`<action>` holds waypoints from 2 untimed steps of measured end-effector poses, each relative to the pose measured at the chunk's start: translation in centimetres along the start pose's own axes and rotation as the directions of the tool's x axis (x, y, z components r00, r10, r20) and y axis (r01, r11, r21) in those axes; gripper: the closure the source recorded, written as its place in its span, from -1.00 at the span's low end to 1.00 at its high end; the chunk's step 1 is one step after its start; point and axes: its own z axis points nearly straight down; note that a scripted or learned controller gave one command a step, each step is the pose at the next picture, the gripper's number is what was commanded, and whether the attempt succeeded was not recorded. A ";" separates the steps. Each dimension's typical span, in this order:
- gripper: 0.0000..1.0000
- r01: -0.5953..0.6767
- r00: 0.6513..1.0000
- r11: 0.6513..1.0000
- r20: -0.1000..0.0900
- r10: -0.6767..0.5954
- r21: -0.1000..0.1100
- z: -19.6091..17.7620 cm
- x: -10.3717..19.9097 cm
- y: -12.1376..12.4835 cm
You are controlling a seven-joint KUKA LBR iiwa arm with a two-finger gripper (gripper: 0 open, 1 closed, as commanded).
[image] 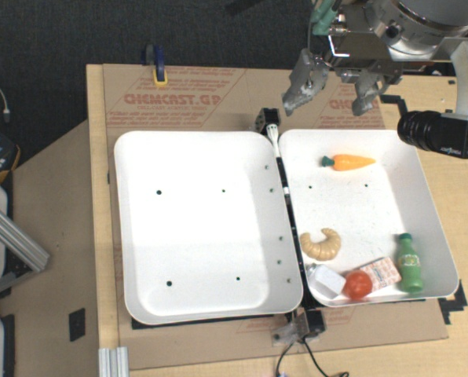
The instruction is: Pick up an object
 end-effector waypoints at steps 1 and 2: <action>-1.00 -0.003 1.000 1.000 0.003 0.003 0.008 0.5 6.7 -1.6; -1.00 -0.007 1.000 1.000 0.003 0.007 0.007 0.5 11.3 -1.5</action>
